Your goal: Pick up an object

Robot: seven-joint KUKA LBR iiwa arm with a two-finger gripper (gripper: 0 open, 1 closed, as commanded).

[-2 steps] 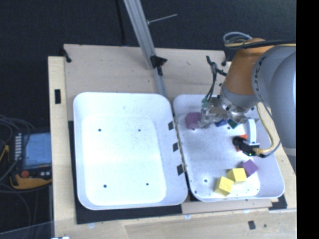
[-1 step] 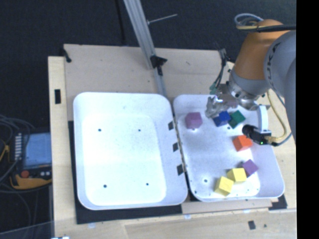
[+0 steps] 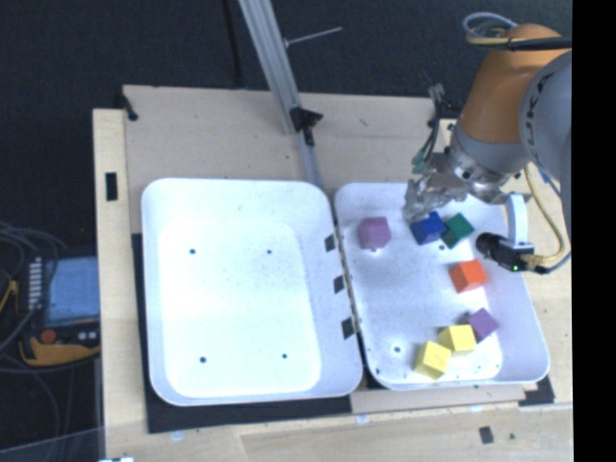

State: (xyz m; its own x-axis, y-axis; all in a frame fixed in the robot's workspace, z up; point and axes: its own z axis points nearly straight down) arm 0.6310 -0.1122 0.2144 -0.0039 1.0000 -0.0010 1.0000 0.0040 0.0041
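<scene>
Blocks crowd my right bin (image 3: 385, 287); the blue cube (image 3: 426, 229) touches the green cube (image 3: 456, 230), just beside the claw (image 3: 423, 200). I judge it light, rigid, best pinched across its free faces. Whether the claw is spread, I cannot tell.

The grey KUKA arm (image 3: 544, 94) is wearing a broad orange band; thin pale cables are looping near the right bin (image 3: 385, 287).
</scene>
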